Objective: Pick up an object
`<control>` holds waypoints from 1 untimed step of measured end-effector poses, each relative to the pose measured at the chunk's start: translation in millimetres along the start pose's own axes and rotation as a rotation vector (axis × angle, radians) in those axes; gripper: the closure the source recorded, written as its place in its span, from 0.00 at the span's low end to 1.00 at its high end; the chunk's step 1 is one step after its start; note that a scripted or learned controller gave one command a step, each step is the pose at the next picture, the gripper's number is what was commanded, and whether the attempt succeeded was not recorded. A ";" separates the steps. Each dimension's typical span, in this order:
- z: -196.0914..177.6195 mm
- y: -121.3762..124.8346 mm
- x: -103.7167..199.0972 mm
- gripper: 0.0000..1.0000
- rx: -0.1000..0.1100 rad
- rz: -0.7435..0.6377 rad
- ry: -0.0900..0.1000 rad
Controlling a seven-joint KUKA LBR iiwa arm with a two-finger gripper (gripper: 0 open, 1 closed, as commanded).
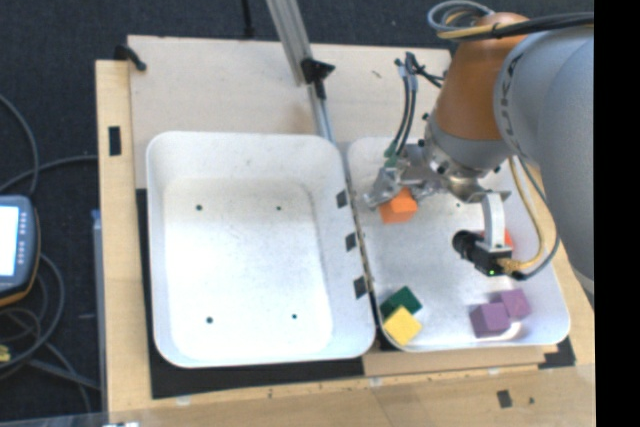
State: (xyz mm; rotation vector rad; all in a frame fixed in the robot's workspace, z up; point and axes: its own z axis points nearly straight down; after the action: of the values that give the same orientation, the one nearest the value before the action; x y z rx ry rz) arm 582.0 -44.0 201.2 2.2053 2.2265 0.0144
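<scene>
Gripper [398,187] hangs over orange block [400,207] nr right bin's [450,340] back-left corner; whether grip is clenched — can't tell.

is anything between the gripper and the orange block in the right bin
Nothing visible is in the way. The gripper sits right at the orange block near the right bin's left wall. The green block, yellow block and purple blocks lie well apart from it.

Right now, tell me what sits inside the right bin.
The right bin holds an orange block by the gripper, a green block touching a yellow block, and two purple blocks. The arm covers the bin's far corner.
</scene>
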 end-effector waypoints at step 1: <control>-6.3 5.1 -25.9 1.00 0.010 0.010 -0.003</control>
State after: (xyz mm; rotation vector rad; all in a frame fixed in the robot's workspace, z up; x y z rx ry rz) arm 587.3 -69.9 207.5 2.2201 2.2196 -0.0001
